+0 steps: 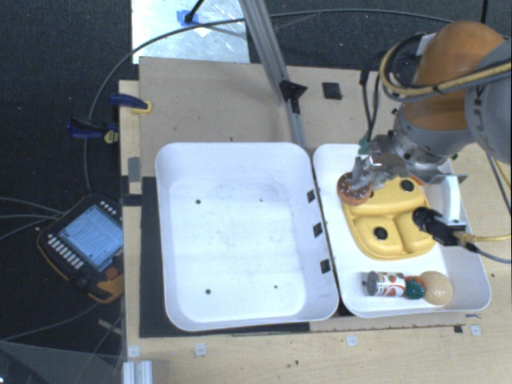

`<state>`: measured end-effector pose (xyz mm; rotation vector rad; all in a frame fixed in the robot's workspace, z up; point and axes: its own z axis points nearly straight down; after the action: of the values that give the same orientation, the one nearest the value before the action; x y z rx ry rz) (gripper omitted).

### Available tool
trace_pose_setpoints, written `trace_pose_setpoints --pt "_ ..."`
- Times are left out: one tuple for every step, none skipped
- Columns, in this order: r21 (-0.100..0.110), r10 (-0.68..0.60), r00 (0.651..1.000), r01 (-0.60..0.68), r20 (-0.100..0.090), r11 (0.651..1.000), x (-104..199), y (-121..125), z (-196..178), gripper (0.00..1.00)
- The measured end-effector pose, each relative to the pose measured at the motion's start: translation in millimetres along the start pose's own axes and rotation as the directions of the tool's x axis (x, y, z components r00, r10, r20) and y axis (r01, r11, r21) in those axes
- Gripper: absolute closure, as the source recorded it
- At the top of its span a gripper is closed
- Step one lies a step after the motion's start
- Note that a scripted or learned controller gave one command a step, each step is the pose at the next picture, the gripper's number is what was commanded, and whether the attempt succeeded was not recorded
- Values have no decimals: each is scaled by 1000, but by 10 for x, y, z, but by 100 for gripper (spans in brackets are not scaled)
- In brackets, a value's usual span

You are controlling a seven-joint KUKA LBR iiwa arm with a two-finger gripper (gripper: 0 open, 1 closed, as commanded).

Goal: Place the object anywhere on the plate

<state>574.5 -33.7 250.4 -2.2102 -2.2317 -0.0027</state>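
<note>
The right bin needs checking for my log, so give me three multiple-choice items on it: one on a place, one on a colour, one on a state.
1. Where is the plate?
A. left bin
B. right bin
C. bare bench

2. What colour is the plate?
A. yellow
B. blue
C. red

3. How does the small can rest?
A. upright
B. on its side
C. stacked on the plate

Key:
1 B, it sits in the right bin.
2 A, its compartments are yellow.
3 B, it lies lengthwise near the bin's front wall.
</note>
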Motion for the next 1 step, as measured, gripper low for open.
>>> trace_pose_setpoints --pt "1 1 1000 -1 1 1000 455 -119 3 100"
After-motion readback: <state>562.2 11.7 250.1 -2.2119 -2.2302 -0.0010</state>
